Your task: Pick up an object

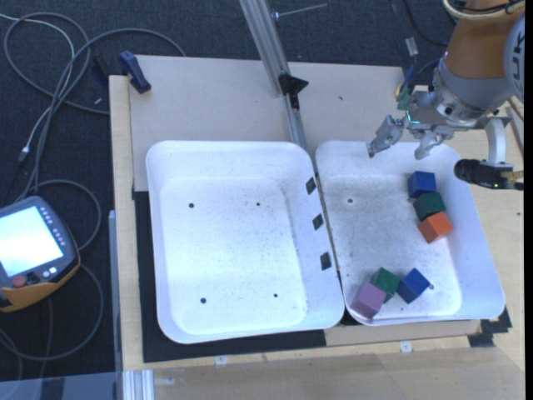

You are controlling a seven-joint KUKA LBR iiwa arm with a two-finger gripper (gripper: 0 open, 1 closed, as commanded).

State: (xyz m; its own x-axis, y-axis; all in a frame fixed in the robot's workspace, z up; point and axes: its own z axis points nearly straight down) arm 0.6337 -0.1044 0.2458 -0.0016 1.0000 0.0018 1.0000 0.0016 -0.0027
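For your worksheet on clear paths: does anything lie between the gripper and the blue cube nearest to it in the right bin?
Nothing visible does. The gripper hangs open over the right bin's far end, and only bare bin floor separates it from the blue cube. A green cube and an orange cube lie beyond it.

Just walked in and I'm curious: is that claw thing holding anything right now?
Tool: open, holding nothing, above the far end of the right bin.
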